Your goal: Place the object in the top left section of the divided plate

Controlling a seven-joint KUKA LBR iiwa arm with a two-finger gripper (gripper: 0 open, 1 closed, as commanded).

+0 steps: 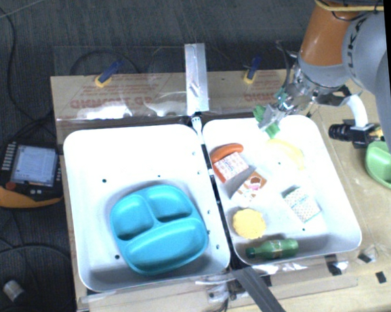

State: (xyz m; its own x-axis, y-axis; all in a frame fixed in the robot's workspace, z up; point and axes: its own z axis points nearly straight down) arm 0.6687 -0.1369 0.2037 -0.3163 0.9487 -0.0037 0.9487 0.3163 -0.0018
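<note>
A blue divided plate (159, 228) lies in the left bin (90, 195), with two small sections at its far side and one large section at its near side. My gripper (272, 116) hangs over the far edge of the right bin (335, 194), near its back right corner. A small green piece (272, 130) shows just below the gripper, and whether it is held is unclear. A pale yellow object (286, 153) lies just in front of it.
The right bin also holds a sausage (225, 150), a red-and-white box (230, 166), a brown-and-white packet (252, 184), a checkered packet (302, 206), a yellow round item (248, 223) and a green bottle (273, 249). A green thing (381, 163) sits on the bench at right.
</note>
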